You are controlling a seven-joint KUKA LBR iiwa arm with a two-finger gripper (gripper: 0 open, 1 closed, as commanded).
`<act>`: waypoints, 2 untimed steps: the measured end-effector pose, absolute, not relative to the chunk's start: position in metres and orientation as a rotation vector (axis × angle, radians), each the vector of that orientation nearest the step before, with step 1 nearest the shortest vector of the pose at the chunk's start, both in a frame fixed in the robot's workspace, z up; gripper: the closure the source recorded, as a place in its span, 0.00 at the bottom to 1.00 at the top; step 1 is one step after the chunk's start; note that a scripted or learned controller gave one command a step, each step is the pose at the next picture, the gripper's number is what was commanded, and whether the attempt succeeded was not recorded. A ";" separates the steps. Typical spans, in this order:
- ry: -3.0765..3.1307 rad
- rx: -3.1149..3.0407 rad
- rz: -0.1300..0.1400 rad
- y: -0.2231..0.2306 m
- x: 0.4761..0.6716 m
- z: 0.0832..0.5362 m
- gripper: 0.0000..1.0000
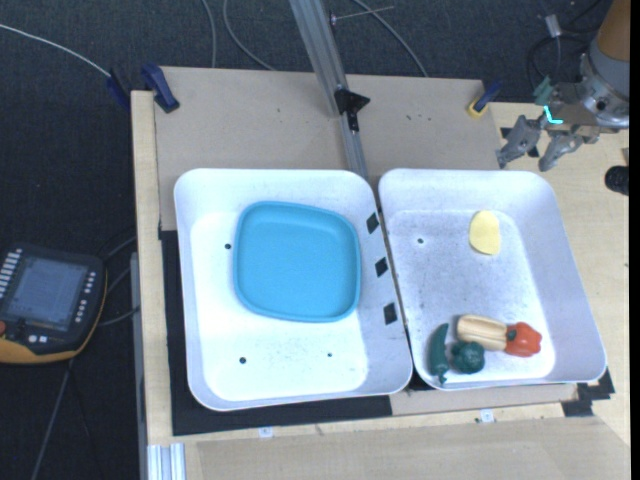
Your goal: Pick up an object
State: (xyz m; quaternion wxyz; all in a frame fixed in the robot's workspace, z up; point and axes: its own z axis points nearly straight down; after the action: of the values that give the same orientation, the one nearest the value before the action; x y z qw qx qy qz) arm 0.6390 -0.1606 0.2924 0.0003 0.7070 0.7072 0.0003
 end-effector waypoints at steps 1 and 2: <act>2.221 2.221 0.001 -0.161 0.639 0.292 0.00; 2.225 2.224 -0.004 -0.158 0.637 0.230 0.00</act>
State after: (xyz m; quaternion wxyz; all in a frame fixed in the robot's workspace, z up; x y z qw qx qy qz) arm 0.6371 -0.1581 0.2298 -0.0020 0.7069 0.7073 -0.0014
